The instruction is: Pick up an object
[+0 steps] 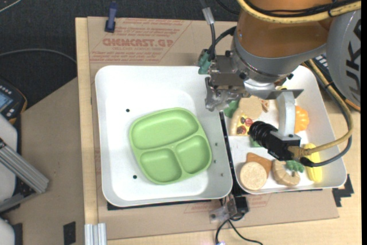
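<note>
My gripper (219, 99) hangs low over the wall between the two bins, at the far left corner of the right bin (331, 123). A small green piece (233, 107) lies right beside it, touching or nearly so; I cannot tell whether it is held. The right bin holds several toy foods: a round tan biscuit (252, 176), a brown wedge (258, 159), a tan round with green on it (286, 174), a yellow piece (315, 172), an orange piece (301, 119) and a small speckled item (245, 122). The arm's body hides the back of this bin.
A green divided plate (170, 145) lies in the middle of the left bin (114, 94). Both bins rest on a cardboard sheet (137, 37) with a blue clip (110, 18) at its far edge. Cables run around the bench.
</note>
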{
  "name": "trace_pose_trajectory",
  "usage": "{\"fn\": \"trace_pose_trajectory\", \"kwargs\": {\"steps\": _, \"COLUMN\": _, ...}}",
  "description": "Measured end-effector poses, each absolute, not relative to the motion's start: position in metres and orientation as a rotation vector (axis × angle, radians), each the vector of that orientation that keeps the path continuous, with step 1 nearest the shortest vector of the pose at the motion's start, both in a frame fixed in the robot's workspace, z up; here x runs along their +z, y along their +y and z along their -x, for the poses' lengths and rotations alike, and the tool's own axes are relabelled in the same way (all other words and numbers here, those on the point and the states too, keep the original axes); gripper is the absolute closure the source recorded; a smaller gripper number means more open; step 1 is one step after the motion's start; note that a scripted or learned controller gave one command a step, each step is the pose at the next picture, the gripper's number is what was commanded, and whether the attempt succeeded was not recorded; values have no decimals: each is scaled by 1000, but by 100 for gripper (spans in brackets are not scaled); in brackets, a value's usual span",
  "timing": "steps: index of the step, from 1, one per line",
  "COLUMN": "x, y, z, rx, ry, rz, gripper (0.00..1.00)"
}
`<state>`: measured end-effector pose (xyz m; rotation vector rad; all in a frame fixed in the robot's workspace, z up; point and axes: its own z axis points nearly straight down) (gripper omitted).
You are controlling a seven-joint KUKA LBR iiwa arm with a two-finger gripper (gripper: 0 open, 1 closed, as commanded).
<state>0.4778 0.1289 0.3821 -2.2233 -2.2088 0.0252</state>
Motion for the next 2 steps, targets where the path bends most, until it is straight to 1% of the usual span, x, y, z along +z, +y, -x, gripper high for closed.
{"fn": "trace_pose_trajectory", "kwargs": {"steps": 1, "x": 308, "y": 226, "z": -478, "rx": 9, "ry": -2227, "rz": 2209, "gripper": 100}}
{"fn": "trace_pose_trajectory", "kwargs": {"steps": 2, "x": 546, "y": 224, "z": -480, "rx": -32, "ry": -2229, "rz": 2223, "gripper": 100}}
